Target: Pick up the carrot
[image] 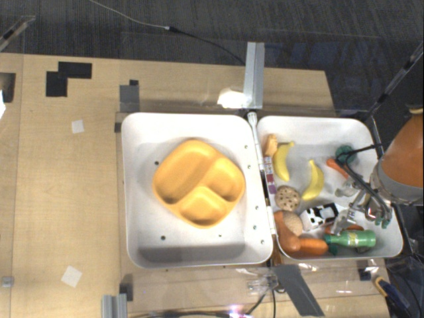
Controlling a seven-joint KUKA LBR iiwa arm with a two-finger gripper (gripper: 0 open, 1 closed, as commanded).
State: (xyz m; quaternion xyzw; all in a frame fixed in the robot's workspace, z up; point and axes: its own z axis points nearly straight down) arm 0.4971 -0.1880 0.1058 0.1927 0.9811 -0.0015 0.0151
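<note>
Looking down at the right bin (311, 126): carrot (336, 167) lies near the far right side, orange, partly under a dark cable, just beside a green-topped item (346, 154). Arm reaches in from the right; gripper (354, 207) sits low over the bin's right half, above the clutter, nearer the green bottle (351, 240) and the black-and-white cow toy (319, 216) than the carrot. Can't tell the finger opening or whether anything is held. Two bananas (298, 171), a cookie (287, 197) and a brown-orange sausage shape (301, 244) crowd the middle and front. Left bin (142, 244) holds a yellow divided tray (198, 181).
</note>
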